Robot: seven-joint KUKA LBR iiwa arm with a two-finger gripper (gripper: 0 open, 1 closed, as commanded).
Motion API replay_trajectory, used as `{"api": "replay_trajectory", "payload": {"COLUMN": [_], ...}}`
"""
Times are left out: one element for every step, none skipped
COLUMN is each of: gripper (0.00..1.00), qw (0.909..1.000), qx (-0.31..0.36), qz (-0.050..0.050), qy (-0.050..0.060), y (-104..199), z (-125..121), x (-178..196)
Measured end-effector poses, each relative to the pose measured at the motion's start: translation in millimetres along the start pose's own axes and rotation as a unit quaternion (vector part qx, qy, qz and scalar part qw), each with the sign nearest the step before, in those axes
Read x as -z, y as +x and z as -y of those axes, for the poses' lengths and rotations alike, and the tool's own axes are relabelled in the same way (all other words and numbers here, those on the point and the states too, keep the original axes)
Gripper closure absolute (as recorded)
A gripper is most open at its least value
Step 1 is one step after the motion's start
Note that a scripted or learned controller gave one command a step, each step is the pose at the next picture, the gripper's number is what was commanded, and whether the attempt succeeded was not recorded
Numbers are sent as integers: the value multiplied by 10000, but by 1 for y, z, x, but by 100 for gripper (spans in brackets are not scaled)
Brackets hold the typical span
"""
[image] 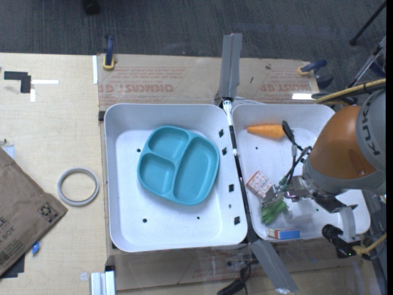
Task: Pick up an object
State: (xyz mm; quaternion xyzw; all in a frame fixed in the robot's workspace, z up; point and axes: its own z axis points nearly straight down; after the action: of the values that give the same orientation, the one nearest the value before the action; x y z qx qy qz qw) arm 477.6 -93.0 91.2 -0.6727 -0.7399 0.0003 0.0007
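Dark carpet lies beyond a pale wooden bench (49,121), on which a roll of tape (78,185) and a flattened cardboard box (21,211) are seen at left. Two white bins sit side by side on printed cardboard. A teal divided plate (178,164) is held by the left bin (116,183). In the right bin (242,128), an orange carrot (266,130) lies near the far wall, a small red-and-white packet (258,182) rests by the dividing wall, and a small box with a blue and orange face (284,233) lies at the near edge.

The gripper (277,196) is lowered into the right bin, directly over a green leafy item (272,211), likely a toy vegetable, which sits just beside the packet. Contact appears to be made at the item's upper end, though this cannot be confirmed. The jaws look narrow, but how far they stand apart cannot be told; nothing is clearly seen between them.

The green item is judged light, soft and somewhat floppy, with little risk of damage. A hold across its thicker middle is judged best; a pinch at the leafy tip could slip or drag the neighbouring packet.
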Motion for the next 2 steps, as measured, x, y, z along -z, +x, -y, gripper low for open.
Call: {"api": "replay_trajectory", "payload": {"gripper": [100, 0], "qw": [10000, 10000], "qx": [-20, -18], "qz": [1, 1], "qy": [-4, -3], "y": [-1, -1], "z": [-1, -1], "x": [9, 9]}}
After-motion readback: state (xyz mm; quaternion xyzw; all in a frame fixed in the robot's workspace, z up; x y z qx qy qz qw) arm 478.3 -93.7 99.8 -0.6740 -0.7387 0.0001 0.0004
